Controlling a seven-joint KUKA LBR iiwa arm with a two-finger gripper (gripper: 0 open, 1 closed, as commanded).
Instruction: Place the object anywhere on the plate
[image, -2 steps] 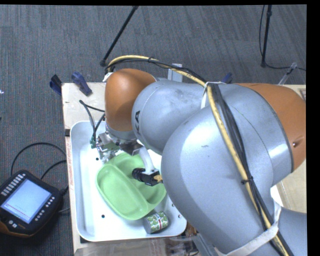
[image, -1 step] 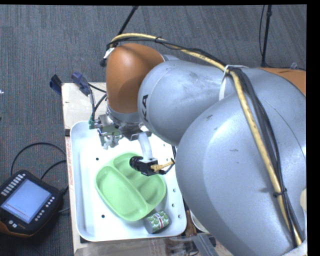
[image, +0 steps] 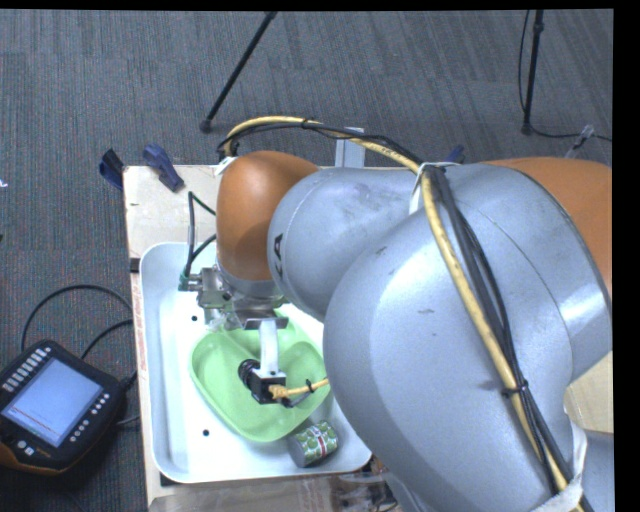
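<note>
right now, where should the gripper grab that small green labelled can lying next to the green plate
The small green labelled can lies on its side in the white bin, just off the pale green plate at its lower right edge. Probably best to come straight down and pinch across its round body mid-length; the ends point sideways.

Dark grey carpet floor (image: 80, 90), black tripod legs (image: 238, 68), a control pendant (image: 55, 405) lower left
</note>
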